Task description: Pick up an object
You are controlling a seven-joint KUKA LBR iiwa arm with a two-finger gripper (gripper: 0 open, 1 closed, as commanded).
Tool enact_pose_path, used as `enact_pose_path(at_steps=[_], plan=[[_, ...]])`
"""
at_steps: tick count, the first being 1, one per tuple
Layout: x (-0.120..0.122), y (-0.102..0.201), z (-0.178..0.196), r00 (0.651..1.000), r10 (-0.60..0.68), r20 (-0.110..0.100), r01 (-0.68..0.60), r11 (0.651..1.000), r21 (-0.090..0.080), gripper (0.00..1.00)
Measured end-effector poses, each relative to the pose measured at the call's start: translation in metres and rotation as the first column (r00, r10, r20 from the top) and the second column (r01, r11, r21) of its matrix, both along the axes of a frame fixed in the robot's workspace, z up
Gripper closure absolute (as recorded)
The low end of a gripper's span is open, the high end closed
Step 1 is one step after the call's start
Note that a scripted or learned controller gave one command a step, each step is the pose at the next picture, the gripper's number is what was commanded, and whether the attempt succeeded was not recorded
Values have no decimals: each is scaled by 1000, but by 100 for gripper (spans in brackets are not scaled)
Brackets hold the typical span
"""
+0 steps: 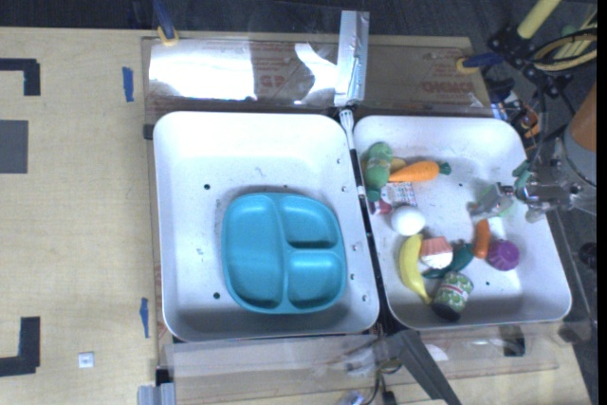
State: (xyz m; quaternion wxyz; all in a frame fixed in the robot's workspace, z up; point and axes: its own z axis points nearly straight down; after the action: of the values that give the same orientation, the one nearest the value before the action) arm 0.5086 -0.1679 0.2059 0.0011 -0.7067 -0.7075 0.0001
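**Ana:** Toys fill the right bin (545,294), and that is where every candidate for the pick lies. But start big: the pale wooden surface (76,232) carries both white bins side by side, touching along their inner walls.

**Ben:** And the left bin (190,156) has the teal divided tray (283,249) sitting low in its middle, three compartments showing.

**Ana:** Right. Now the arm, in from the right edge, grey metal over the right bin's far-right rim. The gripper (517,194) hangs at that side, above the bin floor near the wall.

**Ben:** Fingers open or closed?

**Ana:** I cannot tell; the end is a blur of metal and greenish bits, and I see no toy between the fingers.

**Ben:** Run down the toys, then.

**Ana:** Yellow banana (411,266) near the bin's centre, curving toward the front. Orange carrot (414,172) lying flat near the back, just beside a green vegetable (378,162) against the dividing wall. A green jar (452,294) tilted at the front, touching the banana's lower end.

**Ben:** Smaller ones?

**Ana:** Purple plum-like piece (504,254) to the right, a small orange piece (482,239) just beside it, near the gripper. White egg (409,222) above the banana's top, and a red-and-white piece (436,253) just beside the banana.
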Motion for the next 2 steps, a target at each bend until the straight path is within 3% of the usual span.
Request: enact_pose_path(at_steps=[1,2], plan=[[39,-38,-110,914,406,5,-406,914,-3,0],[39,-39,-100,915,404,8,-404,915,-5,100]])
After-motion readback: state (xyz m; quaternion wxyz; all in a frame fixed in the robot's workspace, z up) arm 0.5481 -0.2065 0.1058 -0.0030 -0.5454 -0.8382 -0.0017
